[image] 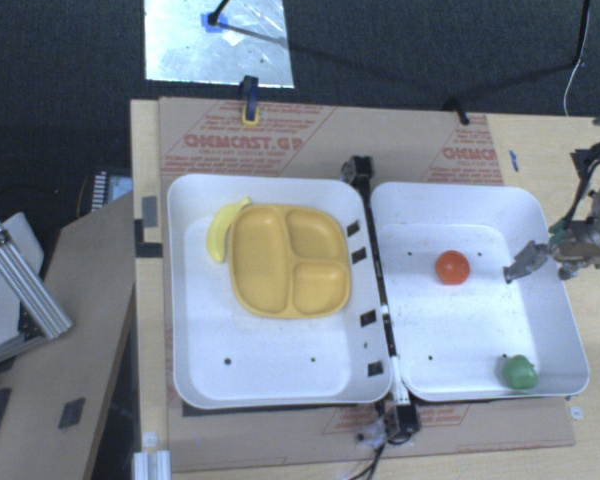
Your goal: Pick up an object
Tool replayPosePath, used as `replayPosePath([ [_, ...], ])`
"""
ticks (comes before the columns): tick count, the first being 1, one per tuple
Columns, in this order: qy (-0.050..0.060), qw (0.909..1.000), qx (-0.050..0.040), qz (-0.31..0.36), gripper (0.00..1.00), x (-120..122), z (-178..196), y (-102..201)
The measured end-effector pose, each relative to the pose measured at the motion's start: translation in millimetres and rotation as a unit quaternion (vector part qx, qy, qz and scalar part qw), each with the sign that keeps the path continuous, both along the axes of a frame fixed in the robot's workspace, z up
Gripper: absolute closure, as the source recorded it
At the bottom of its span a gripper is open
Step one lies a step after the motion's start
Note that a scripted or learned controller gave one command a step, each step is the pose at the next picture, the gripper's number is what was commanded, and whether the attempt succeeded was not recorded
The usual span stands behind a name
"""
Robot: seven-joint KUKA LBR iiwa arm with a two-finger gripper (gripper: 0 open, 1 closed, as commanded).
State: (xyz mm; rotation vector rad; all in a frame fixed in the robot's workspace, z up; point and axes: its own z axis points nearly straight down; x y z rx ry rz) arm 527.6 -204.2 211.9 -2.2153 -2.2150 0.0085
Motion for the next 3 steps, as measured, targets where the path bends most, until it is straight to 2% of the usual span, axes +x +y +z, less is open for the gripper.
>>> replayPosePath([
  [1, -0.005, 1.0, -0.0015, 0.002, 0.0, 3, 6, 0],
  [2, -0.004, 1.0, -0.0008, 0.001, 0.0, 4, -36, 1],
  [3, -0.004, 1.0, -0.0008, 0.0, 0.0, 12, -95, -1],
])
